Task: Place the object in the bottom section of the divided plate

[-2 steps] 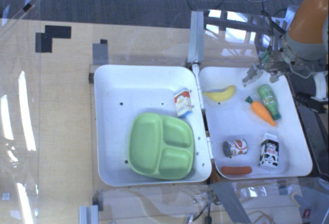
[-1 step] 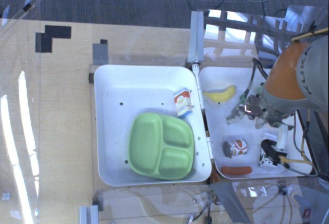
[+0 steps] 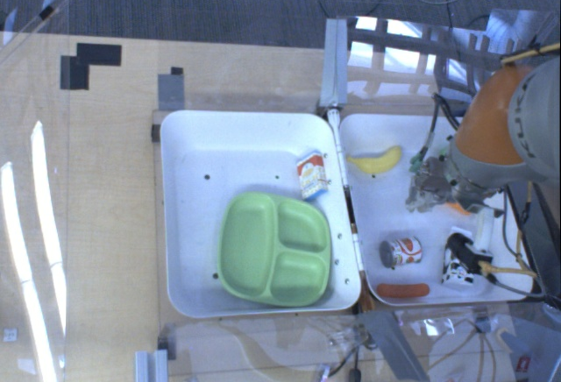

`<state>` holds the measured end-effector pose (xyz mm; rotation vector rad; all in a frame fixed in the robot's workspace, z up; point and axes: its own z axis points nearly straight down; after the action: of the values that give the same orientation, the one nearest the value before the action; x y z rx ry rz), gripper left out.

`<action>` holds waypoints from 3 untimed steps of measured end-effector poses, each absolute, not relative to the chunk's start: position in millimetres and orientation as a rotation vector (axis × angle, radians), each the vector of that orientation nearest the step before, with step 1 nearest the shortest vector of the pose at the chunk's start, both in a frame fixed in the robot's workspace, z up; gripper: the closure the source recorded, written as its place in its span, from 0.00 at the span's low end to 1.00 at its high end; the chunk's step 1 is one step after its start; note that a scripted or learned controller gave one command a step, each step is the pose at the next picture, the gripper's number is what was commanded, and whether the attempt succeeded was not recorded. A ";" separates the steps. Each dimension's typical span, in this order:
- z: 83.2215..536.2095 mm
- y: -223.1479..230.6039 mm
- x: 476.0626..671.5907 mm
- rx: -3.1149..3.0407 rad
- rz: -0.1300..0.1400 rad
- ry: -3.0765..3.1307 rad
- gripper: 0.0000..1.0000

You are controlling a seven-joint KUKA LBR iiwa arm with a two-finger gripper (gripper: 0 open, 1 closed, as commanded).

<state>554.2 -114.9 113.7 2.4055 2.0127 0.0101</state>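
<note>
Camera view looks down on two white bins. Left bin [image 3: 184, 196] holds a green divided plate [image 3: 274, 247] at its near side, and a small red-and-white carton [image 3: 311, 174] lies just beyond the plate against the right wall. Right bin [image 3: 377, 214] holds a banana [image 3: 375, 160] at the far left, a can [image 3: 401, 252] on its side nearer, a sausage [image 3: 401, 290] by the near wall and a black-and-white toy [image 3: 458, 265] at the near right. The gripper [image 3: 429, 192] hangs over the right bin, right of the banana and beyond the can; whether it is released or clenched I cannot tell.
</note>
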 end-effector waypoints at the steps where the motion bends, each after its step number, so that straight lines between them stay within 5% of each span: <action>1: 113.7 -114.9 554.2 2.406 0.010 2.013 0.00; 2: 125.1 -114.0 556.4 2.401 0.017 2.013 1.00; 3: 90.6 -93.7 498.4 3.004 0.031 0.889 1.00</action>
<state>498.4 -93.7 90.6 3.0044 0.8895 0.0307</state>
